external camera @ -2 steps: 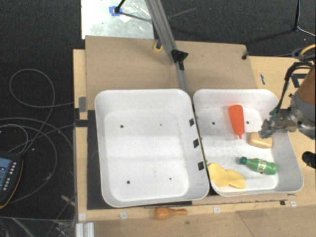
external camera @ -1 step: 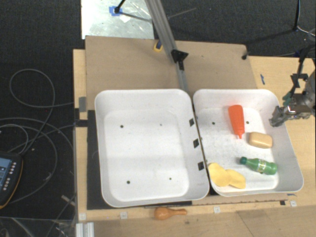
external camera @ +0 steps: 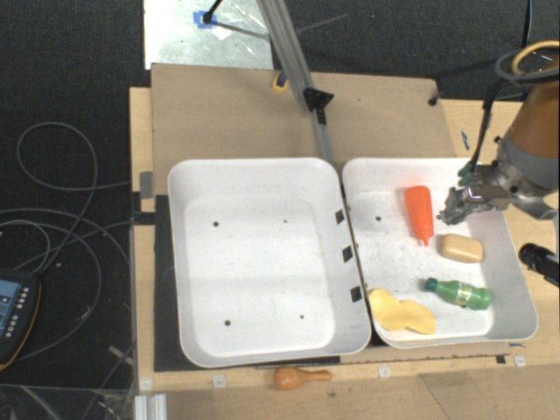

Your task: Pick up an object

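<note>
The gripper (external camera: 457,206) sits low over the right bin (external camera: 525,318), near its far right side, but its tip is a dark, blurred cluster and I cannot tell how the fingers stand. The arm's grey body and orange band are cut off by the right edge of the view.

Four things lie in the right bin. An orange bottle (external camera: 419,213) lies just left of the gripper, its long axis running from the far side toward the near side, narrow end nearest the camera. A tan block (external camera: 460,248), perhaps soap or a sponge, rests just below the gripper, long axis across the bin. A green bottle (external camera: 459,293) lies nearer the front rim, pointing left with its cap end, tilted slightly. A yellow, floppy-looking piece (external camera: 401,313) lies in the front left corner, touching the bin's wall; its exact kind is hard to make out.

The left bin (external camera: 188,234) offers open floor. Between the bottles and the block there is bare floor. A small orange-brown object (external camera: 300,376) lies on the worktop (external camera: 219,112) in front of the bins.
</note>
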`<action>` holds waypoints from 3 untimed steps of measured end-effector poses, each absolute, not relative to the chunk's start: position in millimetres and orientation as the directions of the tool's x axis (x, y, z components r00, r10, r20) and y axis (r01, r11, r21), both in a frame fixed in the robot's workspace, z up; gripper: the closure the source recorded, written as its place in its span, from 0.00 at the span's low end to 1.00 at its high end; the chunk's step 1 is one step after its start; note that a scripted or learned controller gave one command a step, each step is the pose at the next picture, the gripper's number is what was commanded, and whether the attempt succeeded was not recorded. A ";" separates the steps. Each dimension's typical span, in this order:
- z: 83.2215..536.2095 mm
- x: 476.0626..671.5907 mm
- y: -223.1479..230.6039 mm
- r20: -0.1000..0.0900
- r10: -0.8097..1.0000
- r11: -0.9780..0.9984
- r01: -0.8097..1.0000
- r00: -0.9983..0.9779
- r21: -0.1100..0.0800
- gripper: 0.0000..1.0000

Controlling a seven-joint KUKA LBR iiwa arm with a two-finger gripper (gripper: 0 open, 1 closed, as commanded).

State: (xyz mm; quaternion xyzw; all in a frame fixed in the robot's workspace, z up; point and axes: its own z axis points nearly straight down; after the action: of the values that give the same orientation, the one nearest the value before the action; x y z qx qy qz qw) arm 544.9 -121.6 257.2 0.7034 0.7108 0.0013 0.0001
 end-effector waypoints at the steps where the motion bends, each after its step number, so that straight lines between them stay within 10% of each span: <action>1: 262.4 555.4 -72.8 0.002 1.000 0.011 1.000 -0.011 0.003 1.00; 3: 234.3 564.1 38.0 0.003 1.000 0.011 1.000 -0.011 -0.001 1.00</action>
State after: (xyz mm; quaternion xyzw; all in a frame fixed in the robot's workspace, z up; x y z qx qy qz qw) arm 564.1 38.0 234.3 0.7034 0.7108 0.0006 -0.0013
